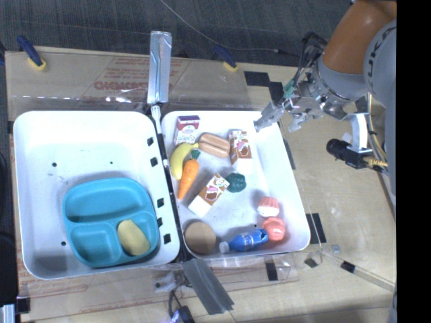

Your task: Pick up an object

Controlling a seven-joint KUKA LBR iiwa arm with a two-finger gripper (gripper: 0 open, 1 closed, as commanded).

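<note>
Jaws (269, 118) open and empty above right bin (296, 200), hot dog (214, 144) just left.

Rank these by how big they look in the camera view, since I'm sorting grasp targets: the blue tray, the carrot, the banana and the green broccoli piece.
Largest to smallest:
1. blue tray, by far
2. carrot
3. banana, close to the carrot, so that order is unsure
4. green broccoli piece, clearly smallest

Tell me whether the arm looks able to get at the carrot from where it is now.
Probably yes. The carrot lies uncovered in the right bin, though a banana crowds its side. The claw hangs over that bin's far corner.
</note>
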